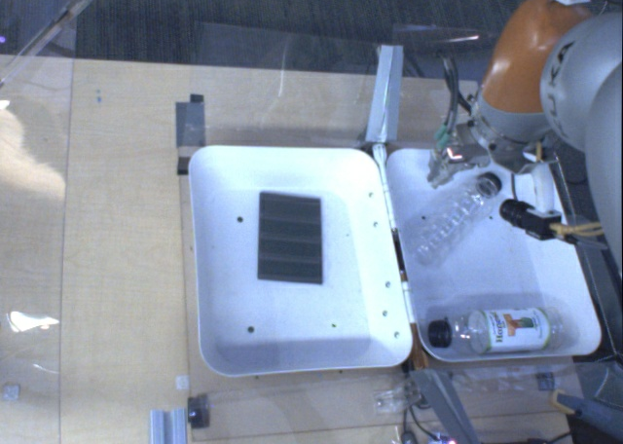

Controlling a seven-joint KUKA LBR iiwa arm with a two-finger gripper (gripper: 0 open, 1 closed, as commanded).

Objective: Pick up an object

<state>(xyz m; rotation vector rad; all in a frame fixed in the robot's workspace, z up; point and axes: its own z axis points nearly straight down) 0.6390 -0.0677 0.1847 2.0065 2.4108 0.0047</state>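
My gripper (447, 167) hangs over the far left part of the right bin (574, 277), under the arm's orange band. Just below it a clear, unlabelled plastic bottle (446, 226) lies slantwise on the bin floor, its dark-capped end (488, 182) toward the arm. The gripper is close beside that bottle's upper half; I cannot tell whether they touch. A second clear bottle (498, 329) with a white and orange label and a black cap lies along the bin's near wall. In the left bin (209, 238) a dark ribbed rectangular block (290, 238) lies flat.
A metal divider post (384, 101) stands at the far end of the gap between the bins. A black cable plug (526, 216) sticks out from the arm over the right bin. Clear panels stand around the wooden bench (107, 238).
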